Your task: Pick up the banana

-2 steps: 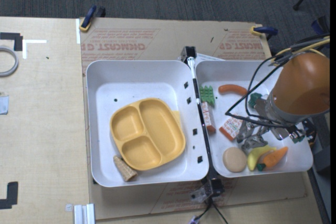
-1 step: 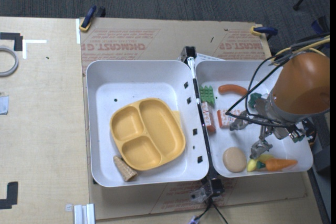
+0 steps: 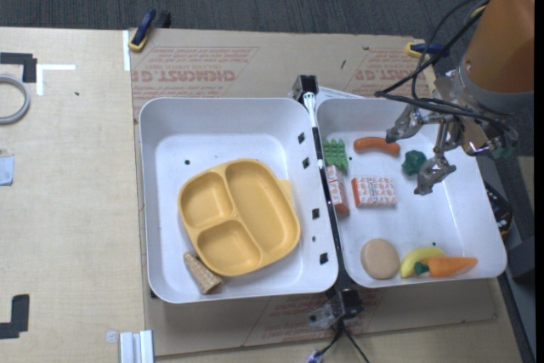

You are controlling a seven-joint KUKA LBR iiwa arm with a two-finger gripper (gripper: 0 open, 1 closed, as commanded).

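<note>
The yellow banana (image 3: 417, 259) lies at the near right of the right bin (image 3: 408, 221), between a tan round bun (image 3: 380, 258) and an orange carrot (image 3: 451, 266) that touches it. My gripper (image 3: 417, 155) hangs over the far right part of that bin, well above the banana in the picture. Its fingers (image 3: 431, 174) are spread apart with nothing between them. A green broccoli piece (image 3: 414, 161) sits close by the fingers.
The right bin also holds an orange sausage (image 3: 376, 145), a green block (image 3: 335, 154), a red-and-white box (image 3: 374, 191) and a small red-brown packet (image 3: 337, 189). The left bin (image 3: 161, 208) holds a yellow divided plate (image 3: 238, 217) and a tan cork-like piece (image 3: 202, 274).
</note>
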